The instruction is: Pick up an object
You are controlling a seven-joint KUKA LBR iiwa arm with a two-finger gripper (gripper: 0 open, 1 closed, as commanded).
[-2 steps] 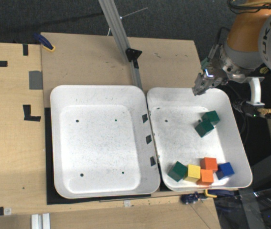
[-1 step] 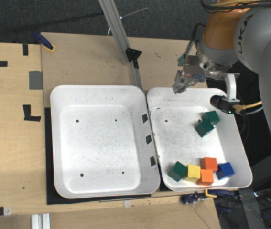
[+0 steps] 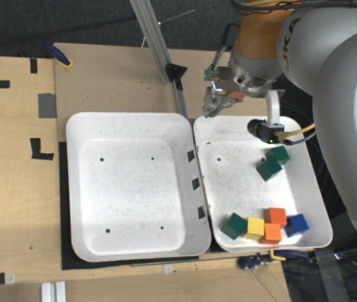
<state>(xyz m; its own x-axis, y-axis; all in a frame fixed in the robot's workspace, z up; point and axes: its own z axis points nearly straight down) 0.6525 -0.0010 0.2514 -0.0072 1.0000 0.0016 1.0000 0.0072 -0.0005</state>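
Blocks sit in the right-hand shallow white plastic bin (image 3: 223, 168): two dark green cubes (image 3: 272, 162) touching at centre right, and along the bottom edge a green cube (image 3: 233, 225), yellow cube (image 3: 255, 226), two orange cubes (image 3: 274, 224) and a blue cube (image 3: 296, 224) (all bunched together). The hand (image 3: 217, 101) hangs at the upper centre, over that bin's top left corner; whether it is clenched or released cannot be told. The left white bin (image 3: 128, 181) lies beside it on the tabletop (image 3: 14, 187).

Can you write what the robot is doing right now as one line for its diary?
gripper: above far edge of right bin, holding nothing seen | blocks: two green mid-bin, five at near edge | pick: not yet done
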